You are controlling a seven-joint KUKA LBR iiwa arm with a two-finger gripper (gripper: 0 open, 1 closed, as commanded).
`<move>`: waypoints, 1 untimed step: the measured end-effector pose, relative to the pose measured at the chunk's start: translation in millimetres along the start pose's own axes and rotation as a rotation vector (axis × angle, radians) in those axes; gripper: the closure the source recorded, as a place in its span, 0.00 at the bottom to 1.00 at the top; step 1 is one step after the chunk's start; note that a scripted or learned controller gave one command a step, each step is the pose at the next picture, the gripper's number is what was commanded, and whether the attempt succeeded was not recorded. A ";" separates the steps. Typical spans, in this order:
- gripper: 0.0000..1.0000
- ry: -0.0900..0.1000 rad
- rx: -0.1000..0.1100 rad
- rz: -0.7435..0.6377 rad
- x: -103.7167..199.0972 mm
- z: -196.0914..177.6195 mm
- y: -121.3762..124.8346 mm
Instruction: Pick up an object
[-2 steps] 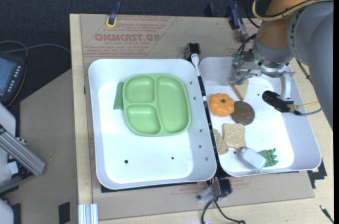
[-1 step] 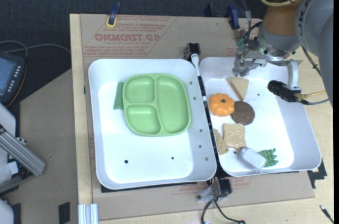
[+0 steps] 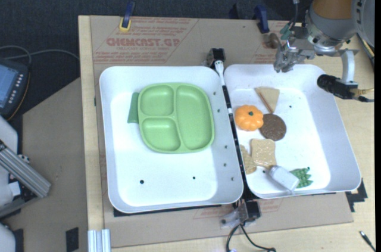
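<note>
The right bin (image 3: 333,126) holds an orange pumpkin (image 3: 248,117), a dark brown round cookie (image 3: 274,127), a tan wedge (image 3: 268,97), a tan cracker square (image 3: 262,152), a grey-white block (image 3: 282,177) and a green pea pod (image 3: 302,176). My gripper (image 3: 286,60) hangs over the back edge of the right bin, above and behind the tan wedge. It is apart from every object, and nothing shows between its fingers.
The left bin (image 3: 119,173) carries a green divided plate (image 3: 176,117). A black clamp (image 3: 216,57) sits at the seam between the bins. Blue clips (image 3: 127,15) hold the cardboard at the back. A black cylinder (image 3: 334,85) juts from the arm over the right bin's rim.
</note>
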State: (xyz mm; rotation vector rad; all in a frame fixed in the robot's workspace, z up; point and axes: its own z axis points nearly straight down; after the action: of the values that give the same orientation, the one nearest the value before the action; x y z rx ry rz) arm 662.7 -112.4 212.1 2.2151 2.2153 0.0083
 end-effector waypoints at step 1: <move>1.00 0.001 0.005 0.000 0.0 -14.3 1.1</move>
State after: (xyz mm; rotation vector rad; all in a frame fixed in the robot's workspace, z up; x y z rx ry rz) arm 663.7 -112.4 226.4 2.2177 2.2189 0.0044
